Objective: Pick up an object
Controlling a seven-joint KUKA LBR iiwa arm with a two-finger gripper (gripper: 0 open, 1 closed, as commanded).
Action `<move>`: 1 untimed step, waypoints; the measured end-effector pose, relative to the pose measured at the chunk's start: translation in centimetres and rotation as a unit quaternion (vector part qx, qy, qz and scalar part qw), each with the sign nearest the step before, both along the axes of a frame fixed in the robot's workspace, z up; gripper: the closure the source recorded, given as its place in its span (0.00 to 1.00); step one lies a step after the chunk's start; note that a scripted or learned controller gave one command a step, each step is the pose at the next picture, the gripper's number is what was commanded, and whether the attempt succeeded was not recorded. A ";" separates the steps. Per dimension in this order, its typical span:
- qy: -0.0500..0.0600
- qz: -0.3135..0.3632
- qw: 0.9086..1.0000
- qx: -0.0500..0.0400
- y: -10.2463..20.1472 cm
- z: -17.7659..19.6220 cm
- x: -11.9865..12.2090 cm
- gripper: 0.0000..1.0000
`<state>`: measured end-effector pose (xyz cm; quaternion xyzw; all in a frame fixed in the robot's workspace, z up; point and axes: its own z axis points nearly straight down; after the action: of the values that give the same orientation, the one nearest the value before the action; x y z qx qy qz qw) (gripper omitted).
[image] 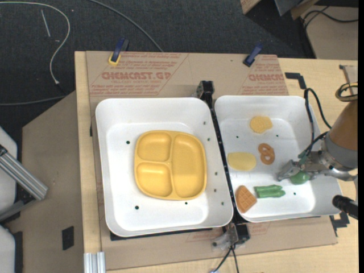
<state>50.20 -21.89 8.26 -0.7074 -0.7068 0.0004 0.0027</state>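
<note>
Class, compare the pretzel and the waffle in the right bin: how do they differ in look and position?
The pretzel is a reddish-brown twisted loop with holes; the waffle is a solid orange piece with a grid pattern. The pretzel lies mid-bin; the waffle lies at the near left corner, beside the green piece. The waffle looks larger. Both rest flat.

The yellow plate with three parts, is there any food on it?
No, empty. The yellow plate shows bare compartments in the left bin; the toy foods, like the pretzel, lie in the right bin.

Bench (57,152) topped with printed cardboard (170,75); two white bins (111,152) (296,110) side by side on it, touching.
</note>
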 end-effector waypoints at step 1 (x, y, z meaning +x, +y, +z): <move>-0.002 0.000 1.000 -0.001 0.0 1.3 0.1 1.00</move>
<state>50.34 -21.93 9.56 -0.7074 -0.7068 -0.0007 0.0005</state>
